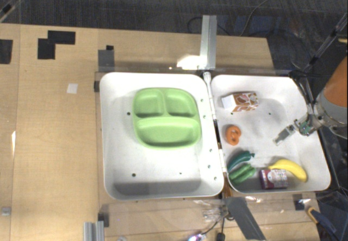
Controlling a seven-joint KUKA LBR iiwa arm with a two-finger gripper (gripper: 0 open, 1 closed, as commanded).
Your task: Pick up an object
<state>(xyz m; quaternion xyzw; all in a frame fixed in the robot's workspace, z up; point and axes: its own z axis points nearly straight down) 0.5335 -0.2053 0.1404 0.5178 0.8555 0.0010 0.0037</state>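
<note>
Just below the tool (285, 135), whose state we could not tell, lay the banana (290, 169) in the right bin (272, 80), so we judged a straight, centred descent across its curve would grip best.

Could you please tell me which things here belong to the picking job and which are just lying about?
Job: end effector; candidates in the right bin: carton, orange piece, green peppers, purple can, banana.

Lying about: green divided plate, left bin.
</note>
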